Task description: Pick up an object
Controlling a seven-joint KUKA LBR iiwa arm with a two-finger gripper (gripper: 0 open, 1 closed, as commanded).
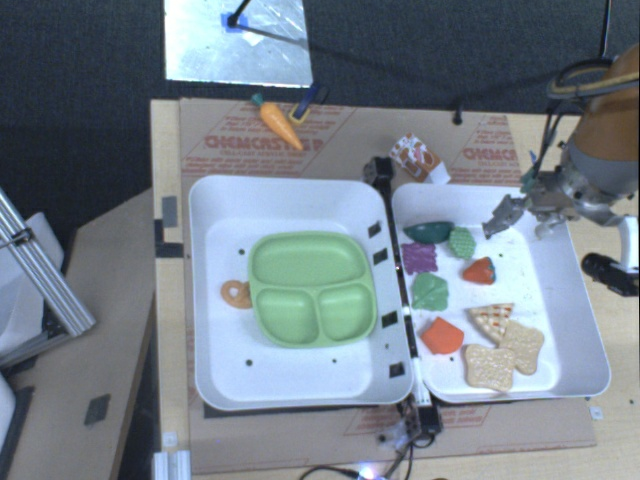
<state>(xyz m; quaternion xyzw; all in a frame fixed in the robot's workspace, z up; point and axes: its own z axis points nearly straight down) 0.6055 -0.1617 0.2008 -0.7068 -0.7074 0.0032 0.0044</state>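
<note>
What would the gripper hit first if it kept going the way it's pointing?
The gripper points down and left, so probably the light green toy beside the dark green bowl. Its height above the bin is unclear.
</note>
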